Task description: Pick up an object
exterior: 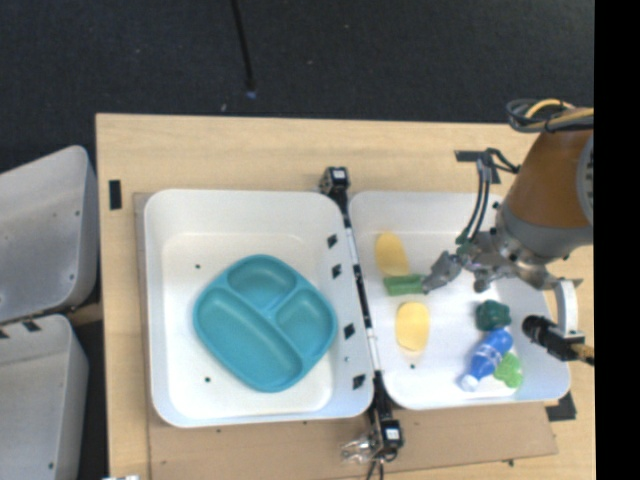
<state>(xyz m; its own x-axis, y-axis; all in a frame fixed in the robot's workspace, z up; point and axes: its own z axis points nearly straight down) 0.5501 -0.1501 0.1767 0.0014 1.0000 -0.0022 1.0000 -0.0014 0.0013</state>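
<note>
Observed: the arm (545, 193) reaches over the right bin (440, 213) from the right. Its hand (452, 268) sits low, near the right end of a small green block (403, 285). One dark finger (440, 268) points at that block; whether it touches cannot be determined. The spread of the hand cannot be told from this angle. Nothing is visibly held.

Candidate objects, all in the right bin: the green block at centre-left; a yellow piece (391, 253) touching or just beside the block's upper edge; a second yellow piece (412, 326) just below it; a dark green lump (492, 316), a blue bottle-like item (483, 360) and a light green item (509, 371) clustered at lower right. The left bin (170, 388) holds a teal divided plate (264, 320).

Risks, as judged:
- The green block lies flat and low. A closure set too high would likely slide over it and come up empty.
- The upper yellow piece crowds the block. A finger may land on it instead, shoving both objects or pinching two at once.
- The block is near the divider (352, 268) between the bins. A push leftward could wedge it there.
- The wrist overhangs the lower-right cluster; lateral motion could scatter it.
</note>
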